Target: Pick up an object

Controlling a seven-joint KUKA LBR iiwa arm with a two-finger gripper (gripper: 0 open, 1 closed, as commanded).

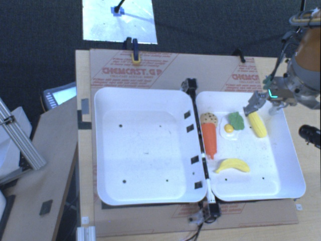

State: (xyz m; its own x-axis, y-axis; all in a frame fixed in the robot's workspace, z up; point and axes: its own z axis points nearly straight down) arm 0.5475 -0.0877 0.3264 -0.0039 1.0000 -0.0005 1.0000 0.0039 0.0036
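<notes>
The right bin (286,185) holds several toy foods. An orange carrot (209,138) lies along its left wall with a speckled brown cookie (208,118) at its top end. A green leafy piece (235,120) and a fried egg (229,130) sit in the middle. A yellow corn cob (258,124) lies further right, and a banana (232,165) rests nearer the front. My gripper (262,106) hangs open just above the upper end of the corn cob, with nothing between its fingers.
The left bin (145,149) stands beside the right one, divided from it by a black-clipped rim (196,134). Both sit on a cardboard sheet (165,67). A blue and yellow clamp (134,50) holds the sheet's far edge.
</notes>
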